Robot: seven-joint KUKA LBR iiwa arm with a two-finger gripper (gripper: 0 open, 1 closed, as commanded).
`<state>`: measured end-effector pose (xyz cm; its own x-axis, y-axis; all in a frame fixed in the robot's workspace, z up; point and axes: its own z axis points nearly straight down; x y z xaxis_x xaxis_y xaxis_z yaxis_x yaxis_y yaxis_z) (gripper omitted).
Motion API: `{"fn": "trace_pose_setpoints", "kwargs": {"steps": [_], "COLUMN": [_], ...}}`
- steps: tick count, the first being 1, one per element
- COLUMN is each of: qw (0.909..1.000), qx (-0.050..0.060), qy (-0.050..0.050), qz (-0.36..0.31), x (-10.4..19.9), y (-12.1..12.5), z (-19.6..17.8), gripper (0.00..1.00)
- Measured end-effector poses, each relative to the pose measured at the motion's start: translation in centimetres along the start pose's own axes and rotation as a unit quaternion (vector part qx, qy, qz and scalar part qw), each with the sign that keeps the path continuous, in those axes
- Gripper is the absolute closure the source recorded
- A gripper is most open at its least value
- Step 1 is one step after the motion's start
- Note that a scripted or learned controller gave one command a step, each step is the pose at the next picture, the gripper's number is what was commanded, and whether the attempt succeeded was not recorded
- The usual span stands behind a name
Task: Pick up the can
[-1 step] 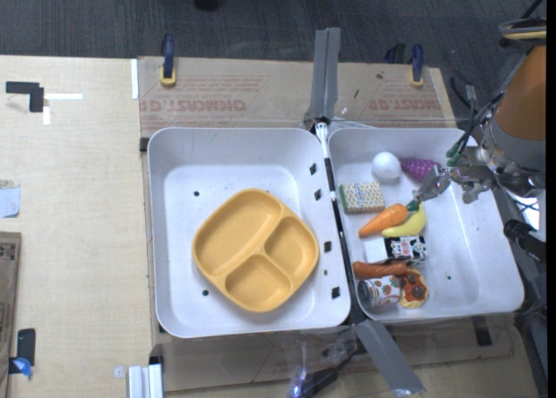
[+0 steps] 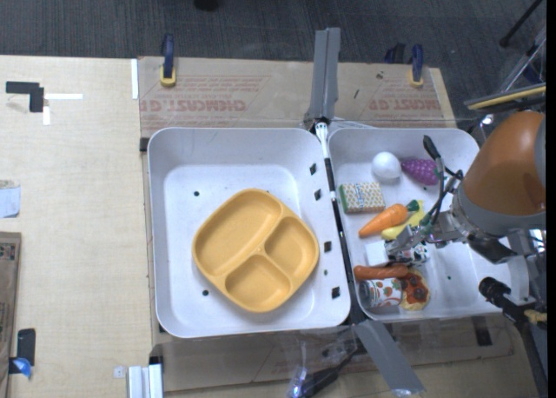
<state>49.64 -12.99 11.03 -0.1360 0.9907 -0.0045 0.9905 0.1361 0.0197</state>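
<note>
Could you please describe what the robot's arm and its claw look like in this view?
The arm is a rounded grey body with a broad glossy orange band above the wrist. Dark thin cables run down toward the claw, a small dark-and-metallic assembly. Black fittings sit below the grey section.

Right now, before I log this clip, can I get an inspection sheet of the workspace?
Surface: two white bins; left bin holds a yellow divided plate.
Job's things: can lying on its side at the right bin's near edge, a hot dog against it.
Clutter: carrot, sponge, white ball, purple grapes.
Hand: hovers just beyond the can, holding nothing visible.
Cables: dark wires along the wrist.
Surroundings: cardboard with clamps, wooden bench.
</note>
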Motion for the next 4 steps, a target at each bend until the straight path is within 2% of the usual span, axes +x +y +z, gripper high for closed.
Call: {"fn": "trace_pose_setpoints", "kwargs": {"steps": [1,2,3,4], "qw": [0.9915,0.9916,0.9916,0.9998], "qx": [-0.001,-0.008,-0.007,-0.008], "qy": [0.002,0.001,0.001,-0.001], "qz": [-0.13,-0.129,-0.129,-0.019], "x": [-3.5,-3.5,-3.5,-3.1], "y": [4.5,5.0,5.0,2.9], "z": [0.6,-1.0,-0.9,0.4], "gripper": [0.0,1.0,0.0,0.0]}}
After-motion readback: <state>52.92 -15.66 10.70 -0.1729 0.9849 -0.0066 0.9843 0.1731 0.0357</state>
